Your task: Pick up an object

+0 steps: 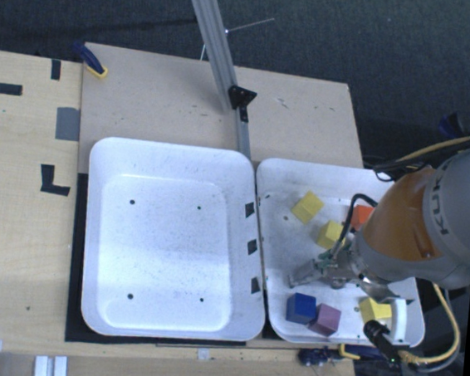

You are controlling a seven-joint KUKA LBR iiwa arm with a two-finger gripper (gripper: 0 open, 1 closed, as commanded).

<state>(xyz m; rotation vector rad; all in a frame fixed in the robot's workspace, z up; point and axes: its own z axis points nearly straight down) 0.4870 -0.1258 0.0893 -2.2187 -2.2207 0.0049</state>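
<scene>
Over the right bin [287, 173] hangs the arm [432, 220], reaching in from the right so that its orange band and grey wrist cover much of that bin's right half; the gripper [314, 271] points down and to the left toward the bin floor, with grey metal parts splayed low near the middle; whether it is spread or closed I cannot tell, and nothing can be seen caught in it; all the loose blocks lie in this bin, which is probably why the arm works here and leaves the left bin [99, 210] alone; a yellow block [307, 207] lies toward the far wall, a smaller yellow block [331, 232] sits just beside the wrist, an orange piece [362, 215] peeks out at the band's edge, and a blue block [301, 308] touches a purple block [326, 319] at the near wall; another yellow block [375, 309] lies below the wrist; the gripper tip sits between the small yellow block and the blue one, touching neither as far as I can judge; any of these would serve as the object; they look like small, hard, matt cubes with plain faces, likely easy to pinch if squared up; the blue and purple pair, pressed together, may be harder to separate.
</scene>
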